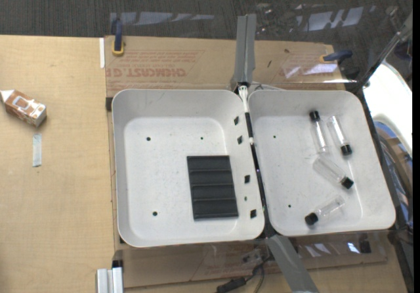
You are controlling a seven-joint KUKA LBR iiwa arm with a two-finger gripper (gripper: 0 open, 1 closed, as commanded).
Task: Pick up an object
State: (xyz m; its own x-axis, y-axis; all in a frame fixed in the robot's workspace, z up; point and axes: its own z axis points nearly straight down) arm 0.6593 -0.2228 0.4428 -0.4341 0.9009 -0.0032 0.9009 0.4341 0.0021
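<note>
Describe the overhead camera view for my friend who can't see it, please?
Two shallow white bins sit side by side on a brown bench: the left bin holds a black ribbed block, and the right bin holds four clear vials with black caps. A small orange and white carton lies far left on the bench.

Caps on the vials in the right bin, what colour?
Black, on clear vials, seen in the camera view.
</note>
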